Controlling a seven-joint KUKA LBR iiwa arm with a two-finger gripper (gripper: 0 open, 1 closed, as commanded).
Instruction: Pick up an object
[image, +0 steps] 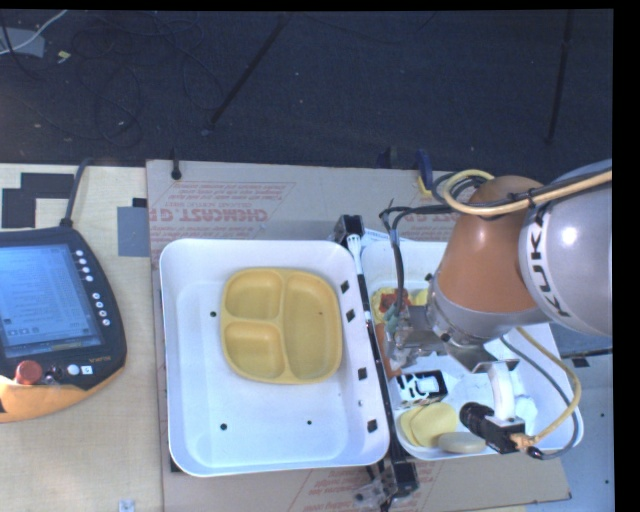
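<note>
pick candidates, right bin

lay in right bin (560, 415), under arm: pale yellow discs (428, 424), beige oval (460, 442). judged light, stiff, smooth; best pinched across edges. end effector (400, 345) low among clutter; state could not be told.

On the cardboard sheet (215, 205) under the bins, well off from my claw and past the far rim of the bin with the yellow plate, red print runs upside down; it looks like "CHEMCRST" followed by two or three more letters, though I can't be sure of them. On my own grey arm casing (575, 262), above the claw, I can read the black letters "KU" before the edge cuts them off. The pendant screen is too blurred to read.
</note>
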